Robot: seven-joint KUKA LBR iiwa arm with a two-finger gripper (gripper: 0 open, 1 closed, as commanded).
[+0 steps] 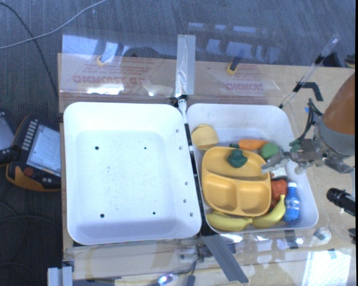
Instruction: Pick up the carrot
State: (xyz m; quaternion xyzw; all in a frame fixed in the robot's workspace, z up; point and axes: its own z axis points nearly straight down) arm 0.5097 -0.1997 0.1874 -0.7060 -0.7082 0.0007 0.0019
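Carpet, grey and ribbed, fills the upper and left parts of the frame, with a dark cable curving across its upper left. At the left edge lies a handheld pendant with a pale screen and an orange underside. Beside it, filling the centre left, sits the left bin, shallow and white, with a few small dark dots on its floor. Behind both bins lies a flat sheet of cardboard under clear plastic, and a strip of silver tape runs down to the seam where the bins meet.

The right bin touches the left one along that seam. In its upper left corner rests a pale yellow rounded piece. A yellow divided tray takes up the middle of this bin, with a dark green toy lying on its upper rim. The carrot lies just above the tray, toward the bin's upper middle, orange and lengthwise, touching a lighter green item on its right. Bananas curve along the tray's lower edge. A red piece and a blue and white bottle stand right of the tray.

The gripper reaches in from the right, its tip just right of the green item and lower right of the carrot; I cannot tell its state. The arm with its orange band sits at the right edge.
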